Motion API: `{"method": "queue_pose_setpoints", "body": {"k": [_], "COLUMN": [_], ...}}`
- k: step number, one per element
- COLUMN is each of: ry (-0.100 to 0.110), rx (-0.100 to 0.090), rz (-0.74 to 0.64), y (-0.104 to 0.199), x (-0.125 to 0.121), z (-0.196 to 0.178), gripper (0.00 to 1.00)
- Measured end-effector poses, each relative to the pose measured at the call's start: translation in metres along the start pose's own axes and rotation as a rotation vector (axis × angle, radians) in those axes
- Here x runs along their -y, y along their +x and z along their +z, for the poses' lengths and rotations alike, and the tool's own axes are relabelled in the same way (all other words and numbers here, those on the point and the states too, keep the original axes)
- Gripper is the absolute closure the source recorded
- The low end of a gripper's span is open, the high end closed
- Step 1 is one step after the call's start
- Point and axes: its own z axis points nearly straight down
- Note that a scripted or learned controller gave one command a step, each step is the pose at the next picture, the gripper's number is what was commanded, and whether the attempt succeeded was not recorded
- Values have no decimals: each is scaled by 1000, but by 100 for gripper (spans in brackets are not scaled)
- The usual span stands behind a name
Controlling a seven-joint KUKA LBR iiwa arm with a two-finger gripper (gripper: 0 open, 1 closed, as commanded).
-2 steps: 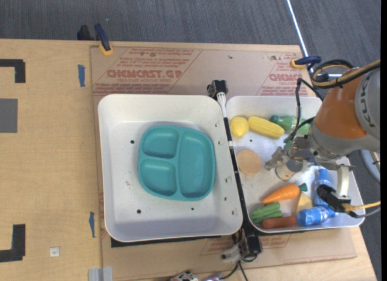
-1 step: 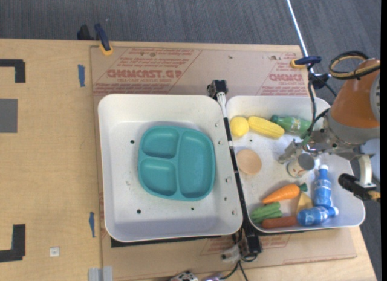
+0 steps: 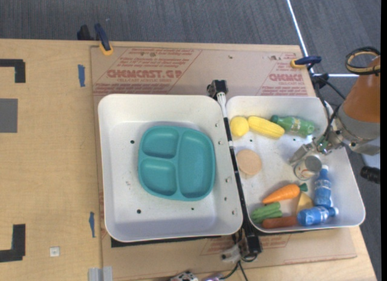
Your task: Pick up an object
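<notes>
Arm (image 3: 363, 101): grey with an orange band above the wrist; enters from the right edge and hangs over the right bin.
Jaws (image 3: 305, 155): metal fingers point left and down, over the middle right part of the right bin. Whether they stand spread or pressed together cannot be told at this size. No object is seen between them.
Round tin (image 3: 310, 167): small, silver, lies just below the jaws; contact cannot be confirmed.
Right bin (image 3: 357, 204): shallow, white, holds all the loose objects.
Yellow lemon (image 3: 239, 127): upper left of the right bin, touching the corn.
Corn (image 3: 266, 127): yellow, lies just right of the lemon.
Green bottle (image 3: 294, 124): lies on its side, right of the corn, near the back wall.
Tan disc (image 3: 248, 162): lies flat, left centre of the right bin, well apart from the jaws.
Carrot (image 3: 282, 193): orange, lies in the lower part of the right bin.
Blue bottles (image 3: 323, 187): two, near the front right corner.
Left bin (image 3: 115, 153): white, carries a teal divided plate (image 3: 177, 161) at its centre.
Desk (image 3: 42, 153): light wood, bears both bins side by side.
</notes>
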Motion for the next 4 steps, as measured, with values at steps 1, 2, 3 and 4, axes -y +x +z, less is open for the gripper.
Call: {"method": "queue_pose_setpoints", "body": {"k": [1, 2, 3, 4], "ry": [2, -5, 3, -3], "rx": [21, 27, 18, 19], "rz": [-433, -431, -210, 400], "y": [22, 21, 78, 168], "x": [30, 28, 25, 23], "z": [1, -11, -44, -94], "gripper": [0, 100, 100, 100]}}
